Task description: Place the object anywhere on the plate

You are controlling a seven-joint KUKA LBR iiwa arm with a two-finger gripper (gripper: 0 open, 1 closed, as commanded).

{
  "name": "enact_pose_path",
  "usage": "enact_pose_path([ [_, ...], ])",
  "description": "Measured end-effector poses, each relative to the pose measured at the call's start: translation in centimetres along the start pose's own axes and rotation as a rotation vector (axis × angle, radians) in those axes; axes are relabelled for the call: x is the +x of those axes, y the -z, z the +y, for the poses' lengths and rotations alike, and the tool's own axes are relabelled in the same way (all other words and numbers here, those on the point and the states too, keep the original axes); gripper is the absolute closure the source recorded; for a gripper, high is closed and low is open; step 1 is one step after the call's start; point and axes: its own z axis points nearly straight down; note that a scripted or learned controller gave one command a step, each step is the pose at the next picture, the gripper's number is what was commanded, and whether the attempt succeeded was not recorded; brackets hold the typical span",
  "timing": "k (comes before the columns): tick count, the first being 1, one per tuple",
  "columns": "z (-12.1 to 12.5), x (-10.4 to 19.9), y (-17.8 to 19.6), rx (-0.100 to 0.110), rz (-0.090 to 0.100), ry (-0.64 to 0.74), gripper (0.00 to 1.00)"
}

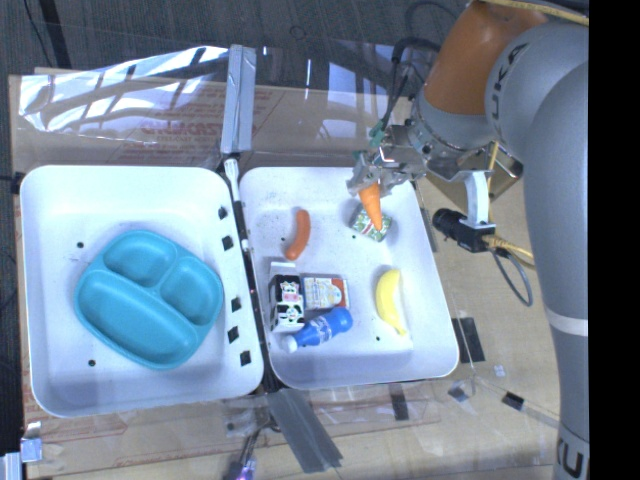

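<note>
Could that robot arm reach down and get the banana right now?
Probably yes: the banana lies by itself in the right bin, nothing on top, but the gripper already has a carrot between its fingers.

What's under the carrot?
The carrot hangs point-down from the pincer, whose fingers grip its top. Right below its tip lies a small green packet on the right bin's white floor. The carrot covers part of that packet.

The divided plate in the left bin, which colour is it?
Light blue plastic divided plate, seen best in the camera view.
</note>
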Motion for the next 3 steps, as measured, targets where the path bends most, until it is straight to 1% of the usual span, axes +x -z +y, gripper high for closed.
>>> enact_pose_path([
  [1, -4.8, 8.6, -5.3, 0.001, 0.000, 0.146, 1.00],
  [2, -7.6, 17.3, -5.4, 0.002, -0.001, 0.033, 1.00],
  [3, -10.4, 26.0, -9.6, 0.002, -0.002, -0.129, 1.00],
])
